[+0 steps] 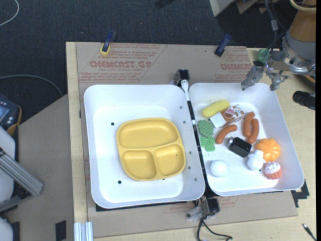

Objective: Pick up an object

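Note:
My gripper (262, 83) hangs above the far edge of the right bin (286, 129), fingers spread apart and nothing between them. Below it in that bin lie a yellow corn cob (214, 108), a green leafy piece (206, 134), two sausages (251, 127), a black block (239, 146), an orange pumpkin (268, 148), a white ball (218, 168), a cupcake (272, 170) and a small white figure (255, 160). All of them lie nearer the front than the gripper.
The left bin (100, 149) holds a yellow divided plate (150, 148). Clamps (106, 45) pin the cardboard sheet at the back. A grey rail (20, 174) and cables sit off the bench at the left.

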You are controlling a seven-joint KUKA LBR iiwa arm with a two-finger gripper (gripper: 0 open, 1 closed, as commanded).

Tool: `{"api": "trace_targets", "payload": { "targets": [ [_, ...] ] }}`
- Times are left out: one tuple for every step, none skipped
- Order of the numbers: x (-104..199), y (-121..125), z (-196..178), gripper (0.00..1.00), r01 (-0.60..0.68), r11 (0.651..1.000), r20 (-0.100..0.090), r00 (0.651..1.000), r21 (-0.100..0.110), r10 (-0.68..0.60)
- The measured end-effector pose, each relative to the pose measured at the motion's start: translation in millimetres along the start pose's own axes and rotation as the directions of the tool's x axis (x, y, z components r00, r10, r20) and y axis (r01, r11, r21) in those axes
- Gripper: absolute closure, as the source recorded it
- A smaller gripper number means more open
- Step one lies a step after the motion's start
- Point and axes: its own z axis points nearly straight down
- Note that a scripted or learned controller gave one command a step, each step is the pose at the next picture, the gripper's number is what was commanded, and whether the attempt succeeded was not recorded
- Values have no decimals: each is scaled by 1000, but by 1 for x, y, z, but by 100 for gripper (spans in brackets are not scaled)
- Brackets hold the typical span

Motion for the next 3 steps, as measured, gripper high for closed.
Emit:
{"api": "trace_targets", "payload": {
  "targets": [
    [0,3,-9,0,3,1000,3,1000,-15,-3],
    [-5,3,34,0,2,1000,3,1000,-12,-2],
    [-15,1,88,0,1,1000,2,1000,-9,-1]
  ]
}}
